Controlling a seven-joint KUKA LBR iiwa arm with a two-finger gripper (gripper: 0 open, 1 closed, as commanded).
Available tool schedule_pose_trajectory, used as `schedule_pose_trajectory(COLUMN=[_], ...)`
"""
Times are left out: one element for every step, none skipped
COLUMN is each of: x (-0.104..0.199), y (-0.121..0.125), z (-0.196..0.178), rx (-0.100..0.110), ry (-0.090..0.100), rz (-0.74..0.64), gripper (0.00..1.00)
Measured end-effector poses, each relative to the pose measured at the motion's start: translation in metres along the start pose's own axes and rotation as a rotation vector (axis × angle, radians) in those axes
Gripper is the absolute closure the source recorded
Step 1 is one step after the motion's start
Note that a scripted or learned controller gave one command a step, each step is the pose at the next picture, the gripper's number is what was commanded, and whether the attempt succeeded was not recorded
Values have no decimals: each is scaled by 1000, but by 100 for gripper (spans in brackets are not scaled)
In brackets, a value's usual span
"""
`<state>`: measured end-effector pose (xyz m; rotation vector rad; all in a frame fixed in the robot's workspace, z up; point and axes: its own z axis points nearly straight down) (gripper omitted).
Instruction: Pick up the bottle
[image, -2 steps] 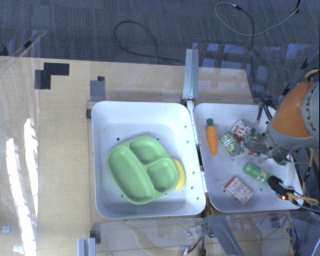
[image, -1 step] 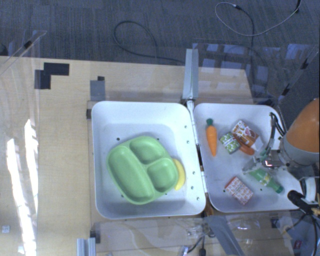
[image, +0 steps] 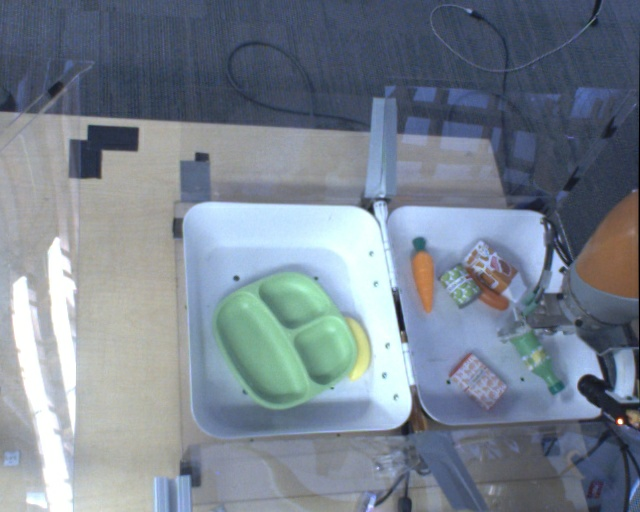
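Pale wood bench (image: 120, 330) up front, carrying two white bins side by side: left bin (image: 200, 405), right bin (image: 437, 405).

Nearest in the right bin, one red box (image: 477, 381), lying flat. Just beside it toward the arm, one green bottle (image: 537, 362), down on its side on the bin floor, cap end pointing to the near right corner. Not lifted yet.

Right over the bottle's far end, gripper (image: 528, 325), hanging off the arm (image: 610, 255) and lined up, by the look of it, for a grab from above. Apart or together? Cannot tell from this angle, and nothing visibly clamped.

Over in the left bin, one green plate (image: 285, 338) with three compartments, tilted across the floor, one yellow piece (image: 360, 350) peeking from under its right edge.

Farther back on the right: one carrot (image: 424, 278) along the divider, one green pack (image: 458, 286), one red-and-white pack (image: 491, 266), bunched well clear of the bottle. Handy, leaving room around the target.

Beyond, grey floor (image: 150, 60) and one looping cable (image: 270, 70).
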<state>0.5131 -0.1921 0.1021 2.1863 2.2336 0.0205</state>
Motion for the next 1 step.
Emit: schedule_pose_trajectory(x=[60], y=[-3], z=[-114], rx=[14], ry=[-1], rz=[209], gripper=[100])
